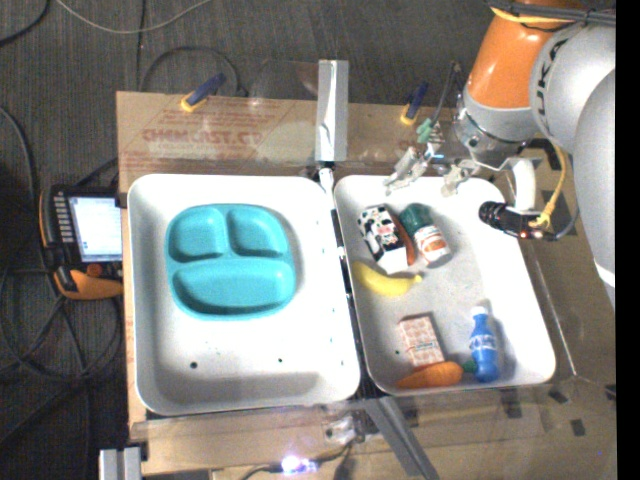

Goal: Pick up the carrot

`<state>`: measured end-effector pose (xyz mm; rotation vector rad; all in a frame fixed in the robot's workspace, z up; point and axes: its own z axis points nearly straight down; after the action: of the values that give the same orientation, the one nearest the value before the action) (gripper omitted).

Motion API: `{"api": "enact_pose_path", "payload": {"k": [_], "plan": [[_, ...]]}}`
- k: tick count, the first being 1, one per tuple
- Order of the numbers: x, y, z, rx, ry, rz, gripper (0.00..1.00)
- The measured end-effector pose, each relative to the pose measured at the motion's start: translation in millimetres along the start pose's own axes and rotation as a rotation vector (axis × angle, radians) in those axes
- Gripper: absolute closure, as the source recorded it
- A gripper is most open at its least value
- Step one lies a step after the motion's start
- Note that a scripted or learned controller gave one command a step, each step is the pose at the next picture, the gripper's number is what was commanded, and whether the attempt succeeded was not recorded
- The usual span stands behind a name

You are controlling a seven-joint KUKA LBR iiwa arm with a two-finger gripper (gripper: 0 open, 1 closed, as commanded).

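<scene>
Down at six o'clock of the right bin (535, 313), the carrot (431, 375) lies untouched beside the blue bottle (483, 343); my pincer (432, 170) hangs released at twelve o'clock, well apart; everything remains.

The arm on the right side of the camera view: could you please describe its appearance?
The arm has smooth rounded light-grey casings with a glossy orange band above the wrist. Dark lettering marks the grey shell beside the band. The end effector is a small metallic piece with thin pale fingers, and a yellow cable loops nearby.
</scene>
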<state>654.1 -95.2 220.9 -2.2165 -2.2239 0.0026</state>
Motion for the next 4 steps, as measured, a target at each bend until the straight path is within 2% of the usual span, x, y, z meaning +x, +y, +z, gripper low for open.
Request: {"api": "enact_pose_path", "payload": {"k": [1,2,3,4], "plan": [[2,0,-9,0.002,0.001,-0.003,1.00],[59,-56,-55,0.000,-0.001,-0.144,1.00],[54,-160,-53,-0.001,0.000,-0.538,1.00],[93,-169,-63,-0.004,-0.001,-0.844,1.00]]}}
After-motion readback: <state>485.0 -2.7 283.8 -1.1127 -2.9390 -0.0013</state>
